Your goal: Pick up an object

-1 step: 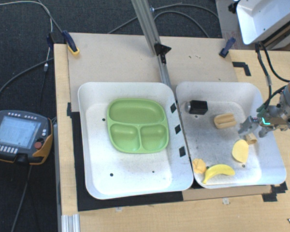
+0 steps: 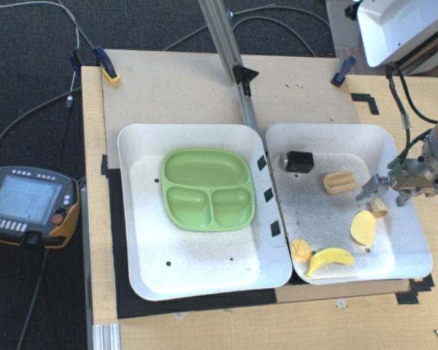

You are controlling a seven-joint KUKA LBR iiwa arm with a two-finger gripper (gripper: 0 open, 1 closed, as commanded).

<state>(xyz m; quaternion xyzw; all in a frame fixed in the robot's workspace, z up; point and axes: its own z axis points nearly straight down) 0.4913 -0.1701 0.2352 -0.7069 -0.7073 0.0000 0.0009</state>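
My gripper (image 2: 385, 194) hangs low over the right side of the right bin (image 2: 328, 138), reaching in from the right, open. A small tan piece (image 2: 379, 208) lies just below its fingertips, not held. A pale yellow slice (image 2: 363, 228) sits a little further toward the front. Left of the gripper lies a tan block (image 2: 339, 182). A black object (image 2: 298, 162) rests near the bin's back left. A yellow banana (image 2: 331, 259) and a small orange-yellow piece (image 2: 301, 251) lie along the front edge.
The left bin (image 2: 142, 195) holds a green divided plate (image 2: 208, 189). A metal pole (image 2: 226, 42) slants down to the gap between the bins. A teach pendant (image 2: 31, 206) lies on the floor at far left.
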